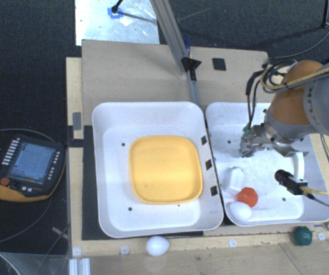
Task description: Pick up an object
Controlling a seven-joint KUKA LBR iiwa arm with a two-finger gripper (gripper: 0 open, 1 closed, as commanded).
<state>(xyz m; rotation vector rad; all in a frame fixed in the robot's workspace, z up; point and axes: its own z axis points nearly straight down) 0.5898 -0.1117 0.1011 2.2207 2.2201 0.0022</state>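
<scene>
Three small things lie just below my gripper (249,148); the red ball (247,196) is nearest. I cannot tell its state.

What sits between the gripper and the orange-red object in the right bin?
In the camera view, a small white block lies on the bin floor between the gripper and the orange-red object, closer to the latter.

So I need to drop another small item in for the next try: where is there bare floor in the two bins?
Left bin: the yellow plate fills the middle, leaving just a bare band around it. Right bin: bare along the far-left part. Its near side is crowded by the orange ball, white egg and white block; the gripper hangs mid-bin.
</scene>
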